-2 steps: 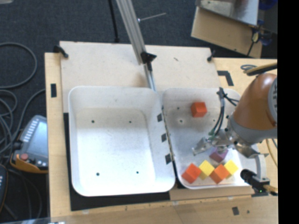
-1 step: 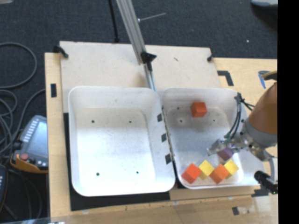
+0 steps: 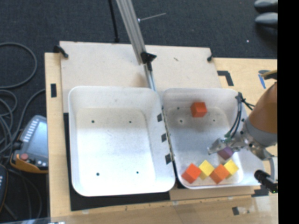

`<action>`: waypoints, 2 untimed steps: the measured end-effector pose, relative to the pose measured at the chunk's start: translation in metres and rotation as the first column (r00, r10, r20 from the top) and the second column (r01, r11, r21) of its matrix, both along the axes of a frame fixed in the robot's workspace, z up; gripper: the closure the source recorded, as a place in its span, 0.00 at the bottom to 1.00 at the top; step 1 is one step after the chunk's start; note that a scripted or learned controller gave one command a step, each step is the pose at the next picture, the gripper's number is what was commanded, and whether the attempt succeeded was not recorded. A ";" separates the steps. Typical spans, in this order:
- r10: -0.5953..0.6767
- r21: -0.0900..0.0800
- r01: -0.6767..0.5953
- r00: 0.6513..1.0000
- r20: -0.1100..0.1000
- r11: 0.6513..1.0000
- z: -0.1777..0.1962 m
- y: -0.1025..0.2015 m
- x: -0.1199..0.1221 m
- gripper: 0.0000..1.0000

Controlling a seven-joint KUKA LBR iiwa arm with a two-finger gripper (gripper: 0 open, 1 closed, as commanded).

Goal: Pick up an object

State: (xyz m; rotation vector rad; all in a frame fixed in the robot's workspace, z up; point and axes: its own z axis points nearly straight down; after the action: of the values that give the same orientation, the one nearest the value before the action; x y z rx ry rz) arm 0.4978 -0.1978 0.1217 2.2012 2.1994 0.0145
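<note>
We see four blocks [image 3: 210,170] clustered at the right bin's [image 3: 187,134] near edge, one block [image 3: 199,109] alone behind them.

Dark carpeted floor [image 3: 56,13] across the frame's top and left. Light wooden bench [image 3: 107,62] at centre. Black cables [image 3: 14,78] coiled at left; handheld control pendant [image 3: 32,143] at lower left.
</note>
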 end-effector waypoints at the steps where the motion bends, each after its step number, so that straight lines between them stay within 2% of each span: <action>1: 0.001 -0.001 -0.001 1.000 0.001 1.000 -0.001 -0.001 0.001 0.00; 2: -0.003 -0.003 0.003 1.000 0.009 1.000 0.012 -0.003 0.004 1.00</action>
State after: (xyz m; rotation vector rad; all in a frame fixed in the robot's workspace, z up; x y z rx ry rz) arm 0.5014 -0.2005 0.1332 2.1980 2.1899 0.0207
